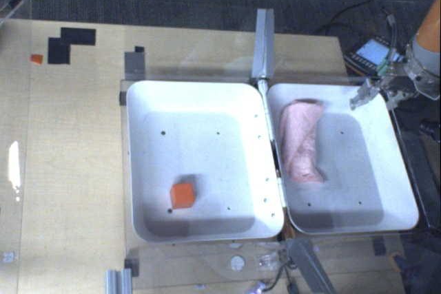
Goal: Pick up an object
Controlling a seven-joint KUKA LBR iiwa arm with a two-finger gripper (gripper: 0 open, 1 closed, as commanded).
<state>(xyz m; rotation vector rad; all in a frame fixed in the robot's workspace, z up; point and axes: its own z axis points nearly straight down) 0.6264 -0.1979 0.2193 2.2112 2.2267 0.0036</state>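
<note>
A small orange cube point(182, 195) lies in the left bin point(145, 148), near its front wall. In the right bin point(393, 169) a rolled pink cloth point(301, 140) rests along the left side. My gripper point(377, 97) hangs over the back right corner of the right bin, to the right of the cloth and apart from it. Its fingers point(360, 98) are spread open with nothing between them. The arm's orange band point(431, 27) is at the frame's right edge.
A grey metal bar point(263, 45) runs back from the seam between the bins. Black patches point(67, 43) and a small orange tag point(36, 59) sit on the bench at far left. Cables and a small screen point(372, 51) lie behind the right bin.
</note>
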